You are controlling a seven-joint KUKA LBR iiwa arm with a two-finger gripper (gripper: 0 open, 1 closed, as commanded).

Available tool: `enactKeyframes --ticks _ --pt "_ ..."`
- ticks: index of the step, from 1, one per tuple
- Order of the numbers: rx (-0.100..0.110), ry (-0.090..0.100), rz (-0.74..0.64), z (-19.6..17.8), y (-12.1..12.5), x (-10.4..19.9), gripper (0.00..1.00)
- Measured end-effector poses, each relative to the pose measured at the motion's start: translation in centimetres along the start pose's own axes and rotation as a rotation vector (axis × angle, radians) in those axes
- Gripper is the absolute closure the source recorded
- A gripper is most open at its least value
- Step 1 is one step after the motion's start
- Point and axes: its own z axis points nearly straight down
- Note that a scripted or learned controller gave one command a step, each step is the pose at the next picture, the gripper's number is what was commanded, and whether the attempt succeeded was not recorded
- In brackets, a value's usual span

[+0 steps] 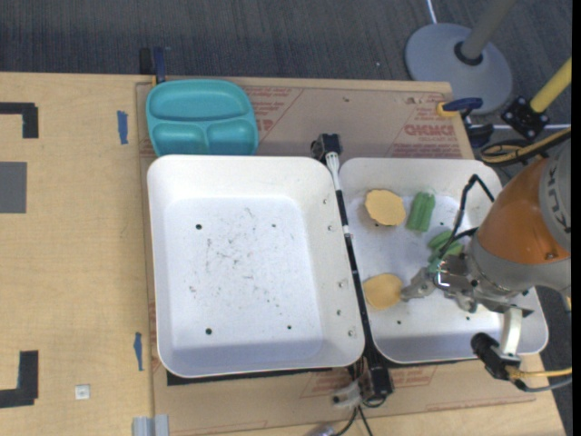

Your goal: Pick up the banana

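2 white bins: left bin [182,243] and right bin [454,339]. 2 yellow pieces, 2 green, 1 teal tray.

All 4 pieces lie in the right bin. Far yellow piece [386,208] sits nr the far-left corner, w/ the green cylinder [420,213] just beside it. Near yellow piece [382,290] is by the left edge. Can't tell which of the two is the banana.

Gripper [425,284] is low just right of the near yellow piece; whether it's released or clenched, can't tell. Small green piece [442,241] is close by the wrist.

Teal tray [201,116], 3 compartments, lies past the left bin's far edge.
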Motion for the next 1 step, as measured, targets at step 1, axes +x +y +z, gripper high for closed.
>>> enactKeyframes --ticks 1 --pt "-0.001 -0.009 0.273 -15.27 1.84 -8.61 0.00"
